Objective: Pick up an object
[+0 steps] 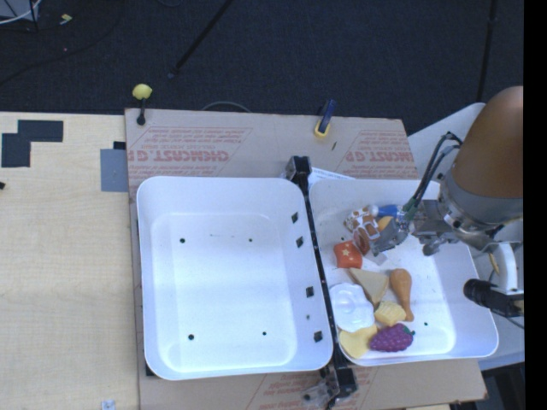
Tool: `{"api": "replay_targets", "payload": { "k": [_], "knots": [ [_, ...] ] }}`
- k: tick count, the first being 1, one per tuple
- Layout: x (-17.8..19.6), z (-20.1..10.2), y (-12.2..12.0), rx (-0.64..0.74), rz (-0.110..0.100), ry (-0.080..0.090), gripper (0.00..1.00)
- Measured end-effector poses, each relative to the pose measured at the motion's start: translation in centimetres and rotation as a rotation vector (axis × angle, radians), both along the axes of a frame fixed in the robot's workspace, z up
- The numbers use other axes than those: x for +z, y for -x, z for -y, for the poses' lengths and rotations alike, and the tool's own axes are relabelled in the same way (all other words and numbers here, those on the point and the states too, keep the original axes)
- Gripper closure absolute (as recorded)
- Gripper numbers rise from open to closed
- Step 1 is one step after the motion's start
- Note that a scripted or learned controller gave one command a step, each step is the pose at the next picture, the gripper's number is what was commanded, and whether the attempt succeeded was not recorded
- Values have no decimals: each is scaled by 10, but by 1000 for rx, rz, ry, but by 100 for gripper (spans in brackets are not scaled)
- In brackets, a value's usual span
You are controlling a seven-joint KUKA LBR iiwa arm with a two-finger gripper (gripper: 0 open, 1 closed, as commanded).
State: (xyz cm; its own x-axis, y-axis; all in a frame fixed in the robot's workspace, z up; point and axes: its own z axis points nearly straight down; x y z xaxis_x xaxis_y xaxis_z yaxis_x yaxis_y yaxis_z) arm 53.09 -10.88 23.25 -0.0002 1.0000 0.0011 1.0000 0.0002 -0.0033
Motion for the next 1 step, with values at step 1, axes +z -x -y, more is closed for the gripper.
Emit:
{"api": "replay_targets", "payload": {
  "k": [1],
  "knots": [
    [-61, 10, 47, -2, -8, -1, 0]
  ]
}}
